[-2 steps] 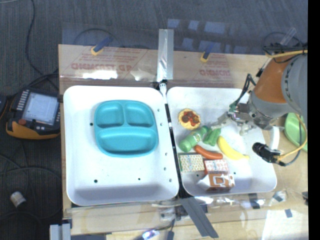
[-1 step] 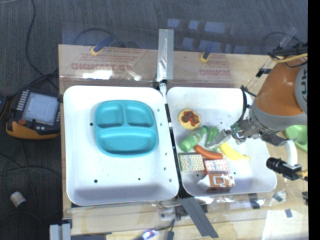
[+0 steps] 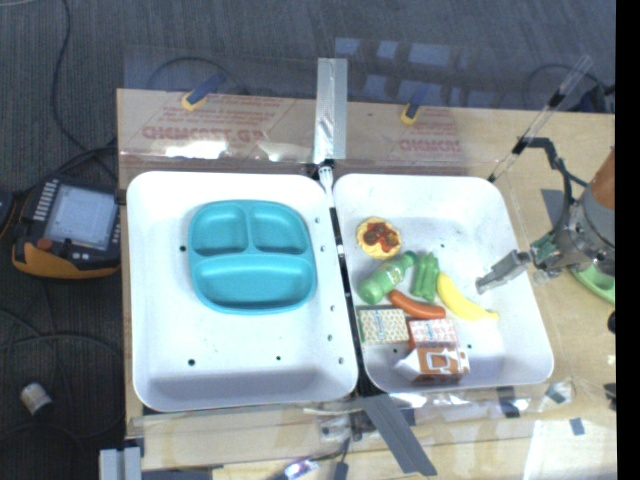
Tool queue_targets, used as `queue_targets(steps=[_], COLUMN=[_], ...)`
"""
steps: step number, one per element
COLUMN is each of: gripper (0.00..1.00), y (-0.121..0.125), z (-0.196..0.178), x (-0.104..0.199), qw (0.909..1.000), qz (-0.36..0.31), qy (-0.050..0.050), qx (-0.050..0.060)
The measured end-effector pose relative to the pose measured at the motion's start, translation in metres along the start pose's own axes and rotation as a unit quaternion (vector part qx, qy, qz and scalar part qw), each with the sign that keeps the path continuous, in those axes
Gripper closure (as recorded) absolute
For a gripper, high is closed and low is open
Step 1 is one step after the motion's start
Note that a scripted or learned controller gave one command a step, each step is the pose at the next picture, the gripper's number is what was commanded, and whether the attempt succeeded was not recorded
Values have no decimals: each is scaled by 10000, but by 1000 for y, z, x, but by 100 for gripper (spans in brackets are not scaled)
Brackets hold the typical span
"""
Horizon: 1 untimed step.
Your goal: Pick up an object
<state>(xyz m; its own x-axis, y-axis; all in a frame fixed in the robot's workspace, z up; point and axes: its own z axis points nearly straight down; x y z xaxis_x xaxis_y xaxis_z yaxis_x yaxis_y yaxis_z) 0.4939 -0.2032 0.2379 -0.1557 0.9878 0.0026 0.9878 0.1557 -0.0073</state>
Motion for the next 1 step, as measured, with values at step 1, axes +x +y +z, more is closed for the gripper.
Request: queue_targets(steps=[1], gripper=[0], y=[41], z=[113], x=[5], qw=[9995], qz=[-323], qy=[10], qx=[13])
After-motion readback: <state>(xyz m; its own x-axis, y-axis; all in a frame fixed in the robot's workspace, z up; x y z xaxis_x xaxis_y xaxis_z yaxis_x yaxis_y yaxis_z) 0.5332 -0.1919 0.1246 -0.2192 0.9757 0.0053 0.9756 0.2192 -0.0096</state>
